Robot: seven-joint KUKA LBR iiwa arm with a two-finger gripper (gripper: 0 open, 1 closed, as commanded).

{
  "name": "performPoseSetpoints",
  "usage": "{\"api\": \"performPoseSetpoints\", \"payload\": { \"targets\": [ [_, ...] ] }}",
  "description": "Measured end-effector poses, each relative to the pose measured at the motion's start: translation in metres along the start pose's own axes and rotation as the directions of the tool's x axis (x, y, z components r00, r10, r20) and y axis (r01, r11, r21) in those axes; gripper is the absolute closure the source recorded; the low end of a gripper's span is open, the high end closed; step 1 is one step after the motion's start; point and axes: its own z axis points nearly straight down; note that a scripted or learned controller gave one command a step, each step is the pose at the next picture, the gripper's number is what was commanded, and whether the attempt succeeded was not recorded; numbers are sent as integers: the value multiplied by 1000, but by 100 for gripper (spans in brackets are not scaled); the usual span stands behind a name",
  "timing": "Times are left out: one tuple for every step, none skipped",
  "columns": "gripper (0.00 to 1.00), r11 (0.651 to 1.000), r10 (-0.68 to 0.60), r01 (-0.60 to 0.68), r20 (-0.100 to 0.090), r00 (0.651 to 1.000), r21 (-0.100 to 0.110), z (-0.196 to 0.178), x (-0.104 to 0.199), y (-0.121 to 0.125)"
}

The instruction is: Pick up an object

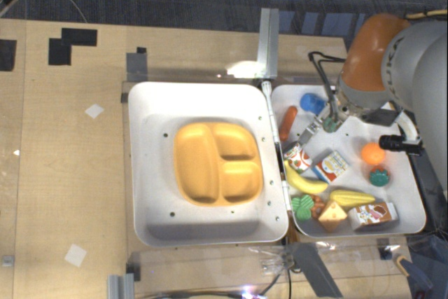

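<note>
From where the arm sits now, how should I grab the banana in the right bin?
Take the banana across its middle, coming straight down from above. It lies flat and curved, thin enough across to fit between two fingers. Set the closing direction across its width, since the milk carton crowds its upper end and the green toy sits just below. The end effector is above it in the view, over the same bin.

You're looking down on two white bins side by side. The left bin holds a yellow divided tray. The right bin is crowded: a carrot, a blue piece, two small cartons, a banana, a green piece, an orange, and a brown carton. The gripper hangs over the right bin's upper part, between the carrot and the orange, with the grey arm coming in from your right.
</note>
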Motion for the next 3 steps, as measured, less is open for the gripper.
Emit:
{"api": "performPoseSetpoints", "payload": {
  "targets": [
    [0, 988, 155, -154, -23, 988, 23, -1, -4, 13],
    [100, 989, 149, -149, 5, 989, 8, -14, -11, 14],
    [0, 988, 151, -151, -15, 988, 26, -8, -6, 10]
  ]
}}
